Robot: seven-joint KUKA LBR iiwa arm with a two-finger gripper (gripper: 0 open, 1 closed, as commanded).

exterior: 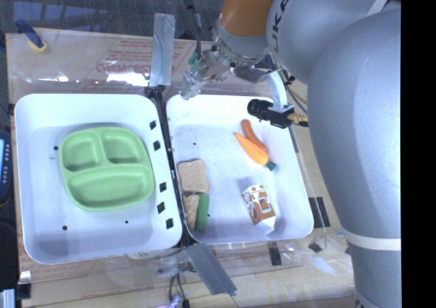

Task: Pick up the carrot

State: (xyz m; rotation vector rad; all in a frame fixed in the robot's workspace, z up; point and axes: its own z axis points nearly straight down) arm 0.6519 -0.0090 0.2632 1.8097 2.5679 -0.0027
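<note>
carrot [251,149] lies in the right bin [293,221], toward its far right side, touching a red sausage [253,133]. i read "uka" on the arm's grey casing. open floor lies left of it (bread [193,176] nearer me). gripper [193,84] hovers over the bin's far left corner, well apart; its grip i can't tell.
</note>
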